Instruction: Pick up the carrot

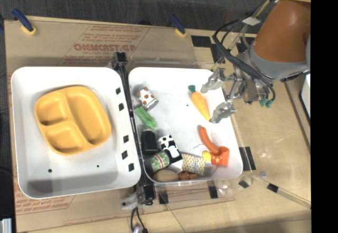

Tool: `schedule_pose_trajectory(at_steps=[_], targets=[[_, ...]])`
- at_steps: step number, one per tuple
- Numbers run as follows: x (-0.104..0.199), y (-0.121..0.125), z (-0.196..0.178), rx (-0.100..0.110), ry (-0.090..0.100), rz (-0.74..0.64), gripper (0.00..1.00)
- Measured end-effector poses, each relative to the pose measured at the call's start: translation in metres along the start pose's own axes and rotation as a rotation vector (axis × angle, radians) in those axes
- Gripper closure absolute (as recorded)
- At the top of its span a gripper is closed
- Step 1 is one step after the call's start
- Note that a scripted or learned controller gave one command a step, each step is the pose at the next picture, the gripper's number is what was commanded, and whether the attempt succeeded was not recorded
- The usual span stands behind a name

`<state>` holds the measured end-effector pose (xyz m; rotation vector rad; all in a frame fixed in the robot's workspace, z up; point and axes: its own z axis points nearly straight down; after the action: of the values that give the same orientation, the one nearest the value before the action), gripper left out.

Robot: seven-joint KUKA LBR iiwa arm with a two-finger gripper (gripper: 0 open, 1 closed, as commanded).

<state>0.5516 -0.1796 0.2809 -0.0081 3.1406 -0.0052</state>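
Note:
The carrot [199,102], orange with a small green top, lies on the floor of the right bin [174,84] toward its right side. My gripper [216,96] hangs just to the right of it, over the bin's right wall, open, with one finger above the carrot's level and one below. Nothing is between the fingers. The carrot lies free, a short way left of the fingertips.
The left bin [31,174] holds a yellow divided plate [73,118]. In the right bin lie a small can [147,98], a green pepper [145,117], an orange-red sausage-like toy [209,142], a cow-patterned block [170,147] and several other toys along the front.

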Motion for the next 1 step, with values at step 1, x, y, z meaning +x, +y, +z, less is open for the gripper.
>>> schedule_pose_trajectory(at_steps=[1], targets=[[-0.0380, -0.0190, 0.0592, -0.003, 0.003, 0.208, 0.00]])
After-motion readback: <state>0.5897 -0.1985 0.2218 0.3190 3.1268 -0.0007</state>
